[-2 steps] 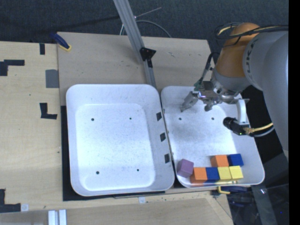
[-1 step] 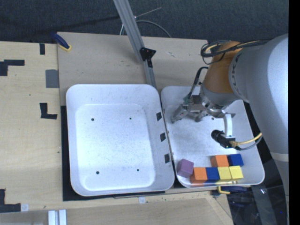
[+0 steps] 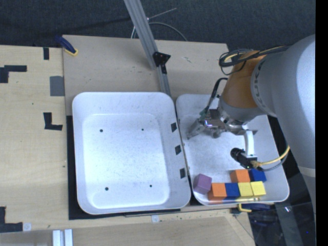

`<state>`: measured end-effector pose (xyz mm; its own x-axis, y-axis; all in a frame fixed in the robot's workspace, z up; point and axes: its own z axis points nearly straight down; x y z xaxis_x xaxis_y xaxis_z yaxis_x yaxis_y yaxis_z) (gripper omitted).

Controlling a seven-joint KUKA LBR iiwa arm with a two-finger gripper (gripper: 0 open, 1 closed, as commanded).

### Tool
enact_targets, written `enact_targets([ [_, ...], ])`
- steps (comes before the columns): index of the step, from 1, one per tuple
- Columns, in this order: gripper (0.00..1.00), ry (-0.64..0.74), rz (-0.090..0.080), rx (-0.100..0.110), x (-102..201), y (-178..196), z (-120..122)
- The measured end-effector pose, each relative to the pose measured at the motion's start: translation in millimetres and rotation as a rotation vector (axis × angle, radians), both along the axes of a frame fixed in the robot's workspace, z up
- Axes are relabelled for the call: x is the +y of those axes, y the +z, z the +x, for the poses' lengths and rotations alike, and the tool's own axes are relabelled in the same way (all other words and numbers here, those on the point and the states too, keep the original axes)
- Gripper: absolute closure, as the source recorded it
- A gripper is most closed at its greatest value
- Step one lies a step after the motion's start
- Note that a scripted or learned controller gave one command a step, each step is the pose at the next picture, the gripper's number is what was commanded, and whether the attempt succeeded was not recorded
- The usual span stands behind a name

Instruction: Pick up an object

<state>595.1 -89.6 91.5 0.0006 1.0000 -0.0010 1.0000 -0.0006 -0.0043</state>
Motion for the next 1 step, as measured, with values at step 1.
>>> enact_targets([
  [1,0.00,0.006,0.003,-0.010,52.5,105.2,-18.0],
])
